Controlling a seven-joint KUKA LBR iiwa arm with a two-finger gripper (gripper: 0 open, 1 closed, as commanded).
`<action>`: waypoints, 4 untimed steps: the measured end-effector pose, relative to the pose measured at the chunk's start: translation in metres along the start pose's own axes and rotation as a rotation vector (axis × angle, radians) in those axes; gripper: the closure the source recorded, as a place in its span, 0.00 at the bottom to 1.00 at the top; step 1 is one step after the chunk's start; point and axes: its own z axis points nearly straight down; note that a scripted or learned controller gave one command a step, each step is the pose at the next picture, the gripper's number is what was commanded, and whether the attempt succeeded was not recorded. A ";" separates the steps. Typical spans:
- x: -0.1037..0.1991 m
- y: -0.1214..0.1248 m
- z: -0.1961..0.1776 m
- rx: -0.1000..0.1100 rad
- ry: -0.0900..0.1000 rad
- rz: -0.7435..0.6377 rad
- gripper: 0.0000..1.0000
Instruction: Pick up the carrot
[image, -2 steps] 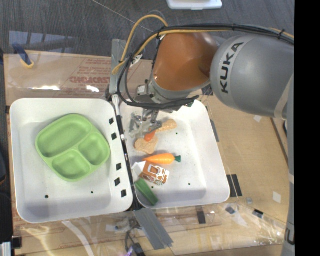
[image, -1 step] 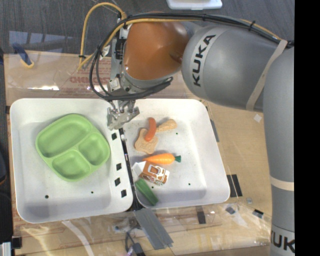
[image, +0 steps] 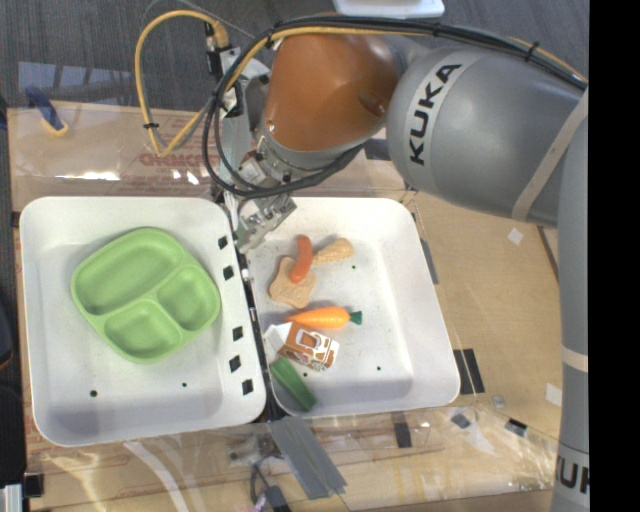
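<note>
The carrot (image: 320, 318), orange with a small green top at its right end, lies flat in the middle of the right bin (image: 400, 300). My gripper (image: 262, 220) hangs at the bin's upper left corner, near the divider between the two bins, well above and left of the carrot. It is partly covered by the wrist and cables. Nothing shows between its fingers.
A hot dog sausage (image: 303, 258), a bread slice (image: 292, 290) and a beige piece (image: 334, 251) lie just above the carrot. An orange-white packet (image: 308, 348) and a green block (image: 293, 383) lie below it. The left bin (image: 50, 380) holds a green divided plate (image: 145, 292).
</note>
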 end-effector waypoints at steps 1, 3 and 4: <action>0.038 0.027 0.012 -0.006 -0.001 -0.228 1.00; 0.054 0.124 0.010 -0.005 0.000 -0.667 1.00; 0.061 0.202 0.071 -0.008 -0.003 -0.712 1.00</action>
